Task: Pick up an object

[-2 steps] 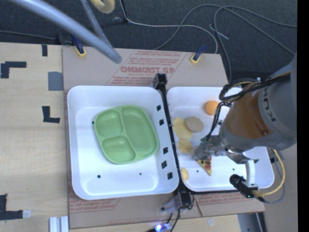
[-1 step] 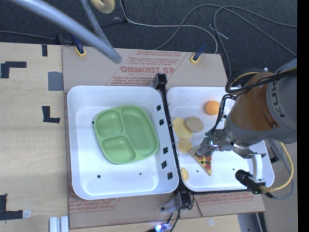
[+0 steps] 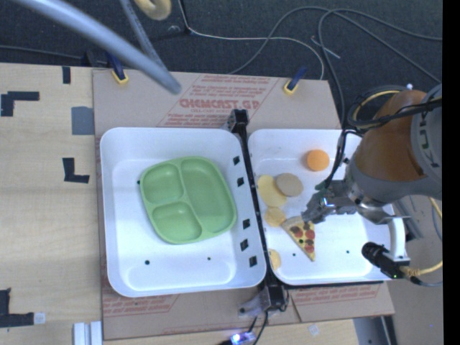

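Pizza slice (image 3: 302, 237) lies on the right bin (image 3: 338, 268) floor, unlifted, just below the gripper (image 3: 316, 213). Finger state cannot be told; nothing is visibly held, so the pick remains undone.

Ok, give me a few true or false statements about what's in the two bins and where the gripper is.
1. The green divided plate lies in the left bin. True.
2. The orange ball sits on the plate. False: it lies in the right bin.
3. The pizza slice lies in the right bin. True.
4. The gripper hangs over the left bin. False: it is over the right bin, beside the pizza slice.
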Controlling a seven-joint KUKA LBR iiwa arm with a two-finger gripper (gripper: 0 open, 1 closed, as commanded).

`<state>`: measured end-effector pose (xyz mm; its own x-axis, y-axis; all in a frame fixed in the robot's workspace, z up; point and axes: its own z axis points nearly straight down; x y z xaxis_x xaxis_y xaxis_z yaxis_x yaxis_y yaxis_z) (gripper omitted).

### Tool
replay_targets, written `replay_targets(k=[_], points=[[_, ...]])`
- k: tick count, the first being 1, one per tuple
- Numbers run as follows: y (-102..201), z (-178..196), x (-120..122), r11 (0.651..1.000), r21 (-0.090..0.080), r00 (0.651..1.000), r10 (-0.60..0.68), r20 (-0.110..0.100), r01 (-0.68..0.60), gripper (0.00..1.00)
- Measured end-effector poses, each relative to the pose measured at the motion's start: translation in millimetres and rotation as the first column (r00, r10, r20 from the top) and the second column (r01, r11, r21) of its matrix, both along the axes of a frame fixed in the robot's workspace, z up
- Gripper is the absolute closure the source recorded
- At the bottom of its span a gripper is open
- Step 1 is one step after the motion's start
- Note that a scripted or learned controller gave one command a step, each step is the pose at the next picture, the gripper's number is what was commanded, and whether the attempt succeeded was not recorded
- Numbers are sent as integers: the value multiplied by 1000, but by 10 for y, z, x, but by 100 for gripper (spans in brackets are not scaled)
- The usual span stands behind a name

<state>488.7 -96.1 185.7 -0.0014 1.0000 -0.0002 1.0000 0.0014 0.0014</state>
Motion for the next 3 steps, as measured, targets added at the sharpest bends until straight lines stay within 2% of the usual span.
replay_targets(k=[1, 2, 3], points=[[3, 269, 5, 1000, 0, 1000, 0, -1, 0, 100], [490, 355, 191, 1000, 1, 1000, 5, -2, -5, 100], [915, 252, 463, 1000, 1, 1000, 3, -3, -3, 100]])
